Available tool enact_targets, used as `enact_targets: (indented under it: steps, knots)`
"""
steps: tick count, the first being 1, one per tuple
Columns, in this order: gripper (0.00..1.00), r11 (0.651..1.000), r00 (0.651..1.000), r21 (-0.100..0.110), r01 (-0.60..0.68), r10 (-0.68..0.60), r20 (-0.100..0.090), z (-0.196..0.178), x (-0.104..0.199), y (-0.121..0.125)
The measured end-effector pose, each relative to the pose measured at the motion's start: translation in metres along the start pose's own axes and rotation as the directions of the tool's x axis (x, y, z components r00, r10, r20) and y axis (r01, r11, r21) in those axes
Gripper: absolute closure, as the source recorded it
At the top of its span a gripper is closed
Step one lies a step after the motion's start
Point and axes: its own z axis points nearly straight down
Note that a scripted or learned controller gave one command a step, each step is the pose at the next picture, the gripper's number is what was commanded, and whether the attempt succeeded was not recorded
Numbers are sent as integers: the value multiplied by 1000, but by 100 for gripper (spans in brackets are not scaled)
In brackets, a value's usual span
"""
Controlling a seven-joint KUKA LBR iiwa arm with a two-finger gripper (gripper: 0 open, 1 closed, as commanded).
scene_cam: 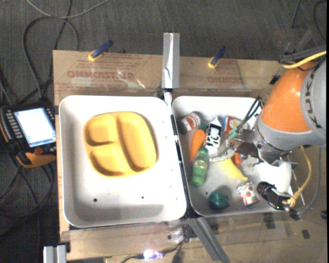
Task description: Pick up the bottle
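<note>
Camera view: my arm (293, 106) reaches over the right bin (247, 210); a yellow tray (120, 142) fills the left. My claw (230, 147) sits just beside the green bottle (199, 166); its grip I cannot tell.

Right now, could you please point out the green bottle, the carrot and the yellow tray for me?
green bottle (199, 167): camera view, middle of its body.
carrot (196, 143): camera view, middle of its length.
yellow tray (120, 143): camera view, central divider.
</note>
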Motion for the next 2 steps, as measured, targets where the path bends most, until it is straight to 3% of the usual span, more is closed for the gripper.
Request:
enact_targets:
  steps: [1,2]
  knots:
    - [0,993,993,1,-115,115,-3,114,-8,14]
    - [0,937,937,-14,-349,349,-14,123,-18,11]
